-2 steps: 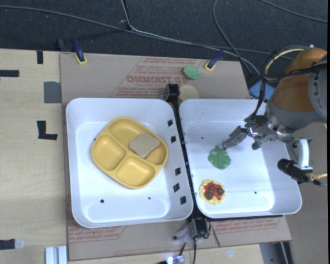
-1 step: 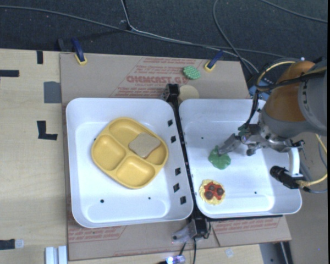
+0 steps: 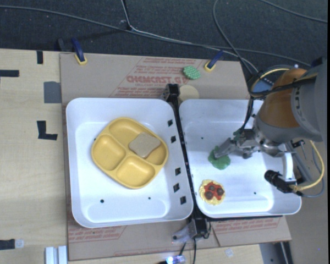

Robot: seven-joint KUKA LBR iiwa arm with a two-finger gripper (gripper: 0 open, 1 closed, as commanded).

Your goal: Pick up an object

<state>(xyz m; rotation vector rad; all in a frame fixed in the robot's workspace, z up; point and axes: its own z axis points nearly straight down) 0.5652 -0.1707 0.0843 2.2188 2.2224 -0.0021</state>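
Two white plastic bins: the left bin point(image 3: 82, 164) holds one yellow divided plate point(image 3: 113, 158) bearing one tan square slice point(image 3: 144, 144); the right bin point(image 3: 247, 194) holds one green lumpy piece point(image 3: 220, 160) and one small round pizza toy point(image 3: 212, 191). The gripper point(image 3: 224, 148) touches the green piece; whether the jaws are wide or narrow, I cannot tell.

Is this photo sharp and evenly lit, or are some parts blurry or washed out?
Camera view: soft overall, small detail fuzzy; the white bins look bright, nearly washed out; the arm at the right edge is blurriest; faint shadow beneath the yellow divided plate.

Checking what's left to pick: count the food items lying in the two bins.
3. A slice of bread on the yellow tray in the left bin; a green piece and a small pizza in the right bin. The arm may hide more.
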